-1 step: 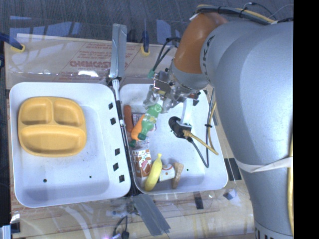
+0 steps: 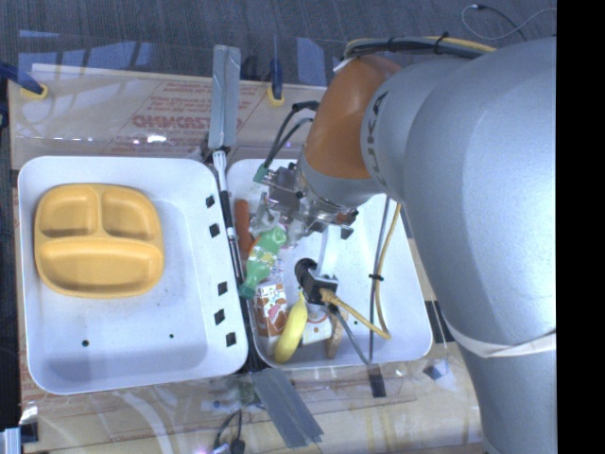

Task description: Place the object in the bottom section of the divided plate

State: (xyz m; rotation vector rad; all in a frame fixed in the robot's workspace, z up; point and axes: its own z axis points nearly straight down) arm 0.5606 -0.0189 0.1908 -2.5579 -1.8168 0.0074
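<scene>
two bins. gripper (image 2: pixel 295 218) low over right-bin clutter, grip state unclear to us. we advise isolating one item, then carrying to plate (image 2: pixel 97 241) bottom section.

The arm (image 2: pixel 482 178) comes in from the right, its big grey body filling that side and bending down and leftward. The orange band (image 2: pixel 345 121) sits just above the wrist (image 2: pixel 312 192), which tilts down to the left. Below the wrist hangs the gripper (image 2: pixel 304 223), pointing downward, its metal fittings bunched under the flange. Black and yellow cables loop off the wrist and trail down along the arm's near side.
</scene>
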